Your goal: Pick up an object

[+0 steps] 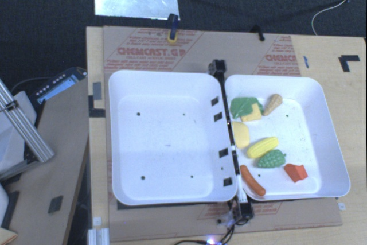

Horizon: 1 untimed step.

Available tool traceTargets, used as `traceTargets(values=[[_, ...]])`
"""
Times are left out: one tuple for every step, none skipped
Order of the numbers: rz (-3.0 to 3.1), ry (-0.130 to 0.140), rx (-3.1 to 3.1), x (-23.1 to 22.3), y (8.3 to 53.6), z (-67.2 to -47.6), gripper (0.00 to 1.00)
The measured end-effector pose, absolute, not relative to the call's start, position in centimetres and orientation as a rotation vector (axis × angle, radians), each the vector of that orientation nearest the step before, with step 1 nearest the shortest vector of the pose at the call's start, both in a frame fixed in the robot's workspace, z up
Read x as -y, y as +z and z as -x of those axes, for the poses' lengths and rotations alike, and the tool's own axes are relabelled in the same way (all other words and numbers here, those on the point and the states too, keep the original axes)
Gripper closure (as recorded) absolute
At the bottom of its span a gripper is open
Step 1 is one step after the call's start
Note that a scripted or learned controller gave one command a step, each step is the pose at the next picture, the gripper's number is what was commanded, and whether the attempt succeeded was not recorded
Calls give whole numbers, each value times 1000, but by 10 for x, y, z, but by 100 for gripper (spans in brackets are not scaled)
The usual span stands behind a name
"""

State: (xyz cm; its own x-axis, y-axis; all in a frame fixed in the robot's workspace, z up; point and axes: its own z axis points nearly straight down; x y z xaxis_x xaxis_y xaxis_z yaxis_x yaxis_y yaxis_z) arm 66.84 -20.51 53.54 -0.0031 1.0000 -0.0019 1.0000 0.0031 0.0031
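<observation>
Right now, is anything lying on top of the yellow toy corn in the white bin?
Nothing covers the yellow toy corn in the right white bin. A bumpy green toy touches its lower side.

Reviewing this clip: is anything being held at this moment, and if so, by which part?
Nothing is held. The toy foods, among them the corn, the sausage and the red piece, all lie loose in the right bin.

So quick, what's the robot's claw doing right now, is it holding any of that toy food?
Gripper: nothing can be told of its state from this picture. The toy food, such as the corn and the sausage, lies in the right bin.
</observation>
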Motion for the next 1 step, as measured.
traceTargets(values=[[-2216,1,-2222,206,535,-669,100]])
